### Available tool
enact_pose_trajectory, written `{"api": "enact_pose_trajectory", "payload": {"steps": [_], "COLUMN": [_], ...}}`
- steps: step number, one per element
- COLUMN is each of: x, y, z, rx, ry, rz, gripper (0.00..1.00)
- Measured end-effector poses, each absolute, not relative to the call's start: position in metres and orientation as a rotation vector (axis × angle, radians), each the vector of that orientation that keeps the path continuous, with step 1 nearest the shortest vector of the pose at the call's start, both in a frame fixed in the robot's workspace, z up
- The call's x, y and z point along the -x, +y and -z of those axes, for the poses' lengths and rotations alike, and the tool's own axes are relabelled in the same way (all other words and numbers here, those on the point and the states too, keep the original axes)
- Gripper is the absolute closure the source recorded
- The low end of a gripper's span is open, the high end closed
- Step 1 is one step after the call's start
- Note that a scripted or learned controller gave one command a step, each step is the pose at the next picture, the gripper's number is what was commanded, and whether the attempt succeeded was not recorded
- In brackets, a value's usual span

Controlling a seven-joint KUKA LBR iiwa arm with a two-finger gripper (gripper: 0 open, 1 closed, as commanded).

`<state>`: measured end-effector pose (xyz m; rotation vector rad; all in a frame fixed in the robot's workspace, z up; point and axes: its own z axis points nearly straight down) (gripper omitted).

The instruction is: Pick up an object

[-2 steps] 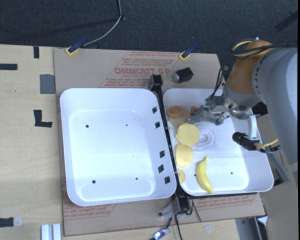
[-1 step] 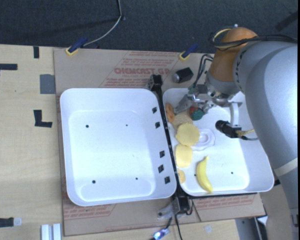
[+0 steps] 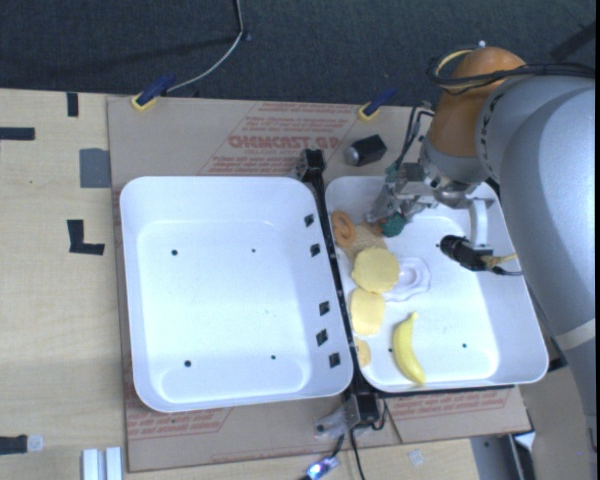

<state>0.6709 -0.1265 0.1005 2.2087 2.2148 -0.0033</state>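
Camera view: I am hanging my gripper [image 3: 391, 212] over the far left corner of the right bin [image 3: 485, 323]. I cannot tell whether it is spread or pressed together. The bin's far rim is lying just beyond the gripper, and the wall shared with the left bin [image 3: 220, 298] is running close on the side away from my arm. Open floor is showing nearer the camera on my arm's side.

A small green object [image 3: 392, 227] is sitting directly under the gripper tip; contact is not determinable. It is looking dull teal-green, rounded and partly shadowed.

An orange ring [image 3: 345, 230] is lying just beside it toward the shared wall. Two pale yellow discs [image 3: 376, 269] are lying nearer the camera, and a banana [image 3: 408, 349] is lying well beyond them.
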Motion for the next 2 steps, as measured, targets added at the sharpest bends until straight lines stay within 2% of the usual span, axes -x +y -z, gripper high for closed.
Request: {"api": "enact_pose_trajectory", "payload": {"steps": [1, 2], "x": [-0.666, -0.623], "y": [-0.098, -0.079], "z": [-0.137, -0.187], "rx": [-2.218, -2.221], "ry": [2.224, 2.224], "rz": [-0.001, -0.001], "gripper": [1.0, 1.0]}}
